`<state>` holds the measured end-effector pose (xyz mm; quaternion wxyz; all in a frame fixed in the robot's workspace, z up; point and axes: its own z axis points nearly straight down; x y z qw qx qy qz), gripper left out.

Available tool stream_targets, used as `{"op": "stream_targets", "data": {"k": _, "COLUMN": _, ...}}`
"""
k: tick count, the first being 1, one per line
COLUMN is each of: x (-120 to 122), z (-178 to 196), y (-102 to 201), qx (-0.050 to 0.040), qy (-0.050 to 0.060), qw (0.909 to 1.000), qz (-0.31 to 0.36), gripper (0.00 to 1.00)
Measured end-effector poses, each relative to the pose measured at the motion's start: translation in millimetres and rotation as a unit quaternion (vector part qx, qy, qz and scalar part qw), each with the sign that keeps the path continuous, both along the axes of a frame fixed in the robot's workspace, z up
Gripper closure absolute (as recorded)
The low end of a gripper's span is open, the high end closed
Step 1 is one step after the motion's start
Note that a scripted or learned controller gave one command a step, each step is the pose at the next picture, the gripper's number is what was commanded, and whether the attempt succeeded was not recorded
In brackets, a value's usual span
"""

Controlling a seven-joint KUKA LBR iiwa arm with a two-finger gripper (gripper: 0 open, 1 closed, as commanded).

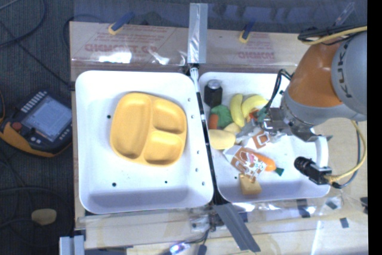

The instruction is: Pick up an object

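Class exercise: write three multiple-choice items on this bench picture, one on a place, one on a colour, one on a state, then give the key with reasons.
1. Where does the tray lie?
A. left bin
B. right bin
C. floor

2. What colour is the tray?
A. blue
B. yellow
C. red

3. How does the can stand?
A. crushed flat
B. inside the tray
C. upright in a corner of the right bin

Key: 1 A, it lies in the left bin. 2 B, it is plainly yellow. 3 C, its round top faces up by the right bin's far left corner.
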<state>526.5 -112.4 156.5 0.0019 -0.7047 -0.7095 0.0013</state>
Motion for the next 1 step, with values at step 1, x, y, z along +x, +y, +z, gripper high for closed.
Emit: {"op": "stream_targets", "data": {"k": 1, "x": 44.1, "z": -53.7, "y": -19.8, "qx": -0.0007, "qy": -0.001, "qw": 0.9998, "qz": 0.022, "gripper": 0.0}}
